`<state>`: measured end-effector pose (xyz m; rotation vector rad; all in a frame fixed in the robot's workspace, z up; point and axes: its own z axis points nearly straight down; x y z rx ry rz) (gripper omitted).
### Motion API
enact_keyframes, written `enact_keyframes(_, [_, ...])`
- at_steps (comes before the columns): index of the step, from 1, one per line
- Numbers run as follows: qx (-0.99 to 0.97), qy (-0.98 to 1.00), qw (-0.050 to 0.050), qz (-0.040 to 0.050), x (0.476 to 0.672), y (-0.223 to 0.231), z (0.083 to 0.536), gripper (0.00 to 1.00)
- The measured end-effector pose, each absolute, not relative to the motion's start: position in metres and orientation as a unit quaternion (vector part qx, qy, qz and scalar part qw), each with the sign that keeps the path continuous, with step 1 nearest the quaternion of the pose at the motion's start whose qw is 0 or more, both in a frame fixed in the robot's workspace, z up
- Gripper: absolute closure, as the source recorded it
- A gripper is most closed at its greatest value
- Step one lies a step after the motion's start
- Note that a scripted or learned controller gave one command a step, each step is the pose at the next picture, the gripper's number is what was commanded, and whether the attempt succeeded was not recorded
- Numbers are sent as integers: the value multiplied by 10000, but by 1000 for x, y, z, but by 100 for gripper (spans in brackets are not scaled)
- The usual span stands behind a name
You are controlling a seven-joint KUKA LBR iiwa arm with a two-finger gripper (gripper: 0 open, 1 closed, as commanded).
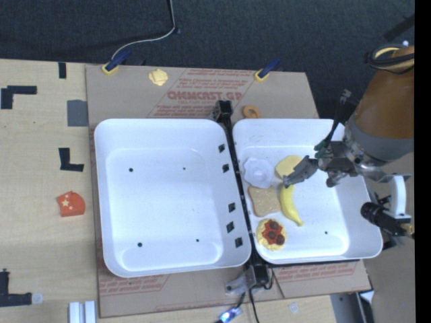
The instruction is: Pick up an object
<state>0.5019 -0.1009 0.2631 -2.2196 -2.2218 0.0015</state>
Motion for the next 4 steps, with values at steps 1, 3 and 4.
enact_keyframes(1, [-7070,-7071,78,52,479,-94,127,0])
enact_keyframes(3, [-7071,-7071,-24,-9,545,-101,97,100])
enact_keyframes(4, [-7073,-7069,-7,1,549,-127,133,100])
